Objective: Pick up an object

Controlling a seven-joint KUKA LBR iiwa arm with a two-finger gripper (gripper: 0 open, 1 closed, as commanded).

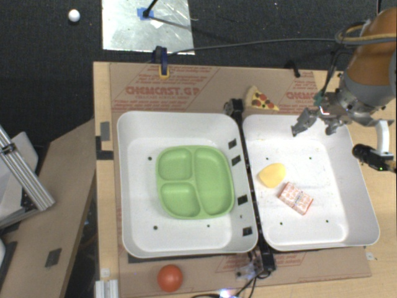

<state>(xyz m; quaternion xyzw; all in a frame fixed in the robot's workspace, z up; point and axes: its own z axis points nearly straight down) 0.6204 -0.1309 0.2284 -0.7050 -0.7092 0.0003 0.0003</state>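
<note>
Yellow lump (272, 174) is seen below-left of the gripper (316, 123), well apart; the jaws are spread, nothing held.

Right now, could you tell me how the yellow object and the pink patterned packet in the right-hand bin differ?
The yellow object is rounded, smooth and plain in colour, while the pink patterned packet is flat, rectangular and printed in pink and white. The yellow object lies nearer the middle of the right bin; the packet lies just below and right of it in the view, set at a slant. Both rest on the bin floor, close together, apart from the gripper.
</note>
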